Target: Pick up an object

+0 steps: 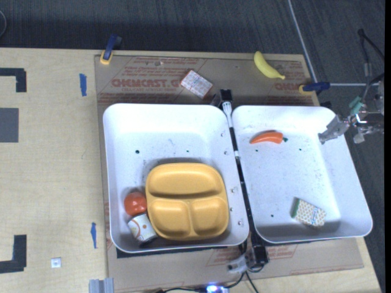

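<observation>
the end effector (360, 122) is cut off at the right edge, over the right bin's (342, 224) far corner, and i cannot tell how it stands or if it grips anything. in this bin lie an orange carrot (267, 137) and a patterned sponge (308, 212), well apart. the left bin (122, 127) carries a smooth yellow tray (186, 199), partly hiding a red ball (135, 202) and maybe a small cup (142, 227). a banana (267, 65) lies behind on the bench (49, 163).

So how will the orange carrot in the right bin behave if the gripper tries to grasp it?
The carrot looks like smooth toy plastic, so probably light, stiff and a little slippery. Its rounded, tapered shape may let it roll or slide out. It lies free on the right bin floor.
</observation>
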Action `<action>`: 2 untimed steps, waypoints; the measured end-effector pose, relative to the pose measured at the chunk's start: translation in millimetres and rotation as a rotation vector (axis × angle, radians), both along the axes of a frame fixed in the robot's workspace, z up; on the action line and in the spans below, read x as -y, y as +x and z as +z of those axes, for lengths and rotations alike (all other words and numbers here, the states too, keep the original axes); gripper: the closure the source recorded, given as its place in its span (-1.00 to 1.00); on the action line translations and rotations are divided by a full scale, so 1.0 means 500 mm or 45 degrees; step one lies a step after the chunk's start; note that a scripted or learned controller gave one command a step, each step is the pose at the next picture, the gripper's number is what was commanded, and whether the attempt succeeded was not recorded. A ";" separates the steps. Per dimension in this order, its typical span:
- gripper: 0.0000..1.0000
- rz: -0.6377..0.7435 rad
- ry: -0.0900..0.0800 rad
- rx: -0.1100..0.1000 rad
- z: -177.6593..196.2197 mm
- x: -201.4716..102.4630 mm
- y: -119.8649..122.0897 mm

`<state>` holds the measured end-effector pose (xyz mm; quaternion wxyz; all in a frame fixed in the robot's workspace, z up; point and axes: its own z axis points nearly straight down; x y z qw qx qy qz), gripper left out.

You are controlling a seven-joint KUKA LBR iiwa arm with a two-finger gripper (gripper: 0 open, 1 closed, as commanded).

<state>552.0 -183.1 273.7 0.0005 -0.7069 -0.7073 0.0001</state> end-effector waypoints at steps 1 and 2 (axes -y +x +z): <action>-1.00 -0.001 -0.001 0.000 -0.258 0.081 0.045; -1.00 0.001 -0.002 0.005 -0.376 0.013 0.133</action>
